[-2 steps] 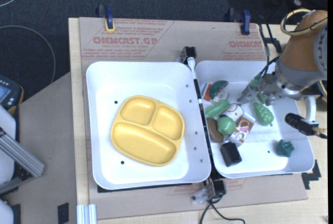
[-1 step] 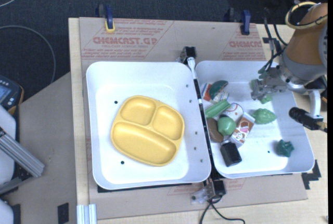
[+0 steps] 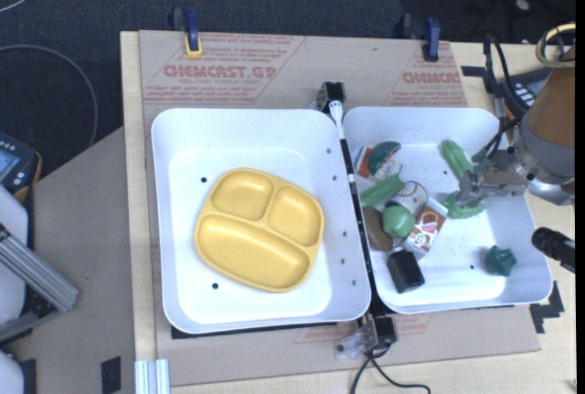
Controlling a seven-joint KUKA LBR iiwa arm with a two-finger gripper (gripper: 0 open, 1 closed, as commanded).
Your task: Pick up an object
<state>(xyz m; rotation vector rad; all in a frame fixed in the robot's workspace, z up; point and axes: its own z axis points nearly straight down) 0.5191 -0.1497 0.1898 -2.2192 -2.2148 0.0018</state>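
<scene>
In the right bin (image 3: 439, 290) lie several small objects. My gripper (image 3: 472, 192) hangs low over the bin's right half, on the grey arm with the orange band (image 3: 558, 113) coming in from the right. A long green piece (image 3: 454, 154) lies just behind it, and a light green piece (image 3: 464, 209) lies right under its tip, partly hidden. Whether anything is gripped cannot be made out. Left of it are a red and white carton (image 3: 425, 230), a round green ball (image 3: 398, 220), a green pod (image 3: 379, 193) and a black block (image 3: 405, 271).
A dark green lump (image 3: 499, 260) sits near the right bin's front right corner. A red, white and green packet (image 3: 379, 159) lies at the back left. The left bin (image 3: 174, 164) holds a yellow divided plate (image 3: 260, 228). Cables and clamps border the bench.
</scene>
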